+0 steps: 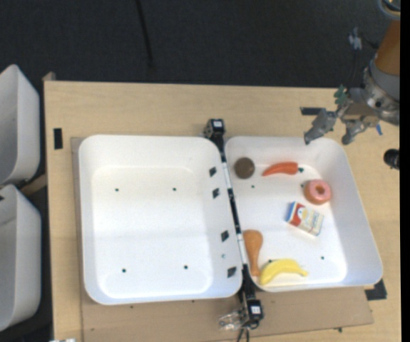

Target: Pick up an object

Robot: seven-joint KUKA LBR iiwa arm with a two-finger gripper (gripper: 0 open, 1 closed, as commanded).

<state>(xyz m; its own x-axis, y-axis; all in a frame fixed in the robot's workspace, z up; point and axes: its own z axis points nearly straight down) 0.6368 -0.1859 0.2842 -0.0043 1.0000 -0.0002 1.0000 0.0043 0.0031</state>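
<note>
KUKA arm's gripper (336,127) hovers over far right corner of right bin (358,212), fingers spread wide, nothing between them. Step in hand, by my reading: approach, no object picked yet. 6 candidates lie in that bin: brown ball (244,167) and red chili (281,169) near far edge, pink donut (317,192) and small carton (304,219) toward right side, orange carrot (252,246) and banana (283,270) at near left corner. Left bin (94,212) alongside. Next move likely calls for descent onto 1 item, chili nearest, then closing.

claw (335,130) above right bin's (347,191) far corner
</note>
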